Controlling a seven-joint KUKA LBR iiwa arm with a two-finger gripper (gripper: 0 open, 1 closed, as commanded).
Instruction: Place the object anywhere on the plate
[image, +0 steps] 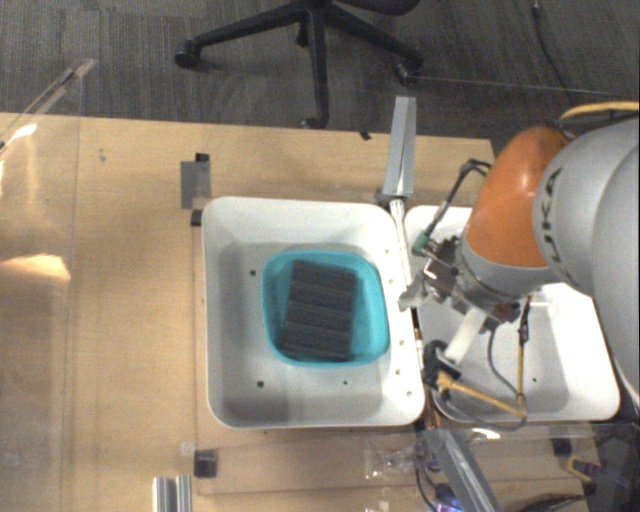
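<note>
A pale wooden bench (110, 330) carries two shallow white bins side by side, the left bin (230, 390) holding a teal plate (375, 310), the right bin (590, 390) largely covered by the arm.

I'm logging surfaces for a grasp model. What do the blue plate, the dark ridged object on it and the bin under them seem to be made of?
The plate looks like smooth moulded plastic: even turquoise colour, rounded rim. The dark object looks matte, perhaps rubber or foam: charcoal, ribbed, no shine. The left bin looks like glossy white plastic, with soft highlights on its rounded walls.
</note>
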